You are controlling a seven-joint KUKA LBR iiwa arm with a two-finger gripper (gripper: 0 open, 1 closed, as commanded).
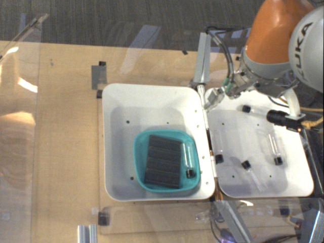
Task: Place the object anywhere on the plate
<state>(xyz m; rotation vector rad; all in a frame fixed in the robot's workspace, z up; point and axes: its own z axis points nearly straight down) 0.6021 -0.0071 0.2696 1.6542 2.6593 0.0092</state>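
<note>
The end effector (215, 96) hangs over the right bin's (298, 186) top corner, too blurry to tell whether it grips anything, so it should grab the clear tube (273, 145) lying there mid-length and lower it gently onto the blue plate (139, 151).

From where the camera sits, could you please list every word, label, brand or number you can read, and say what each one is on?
"KUKA": dark letters on the grey casing of the arm, at the upper right; the lettering runs at a slant and is cut by the frame edge, so only part shows clearly.
The teal plate, the dark ridged block on it and the two white bins carry no readable marking.
</note>
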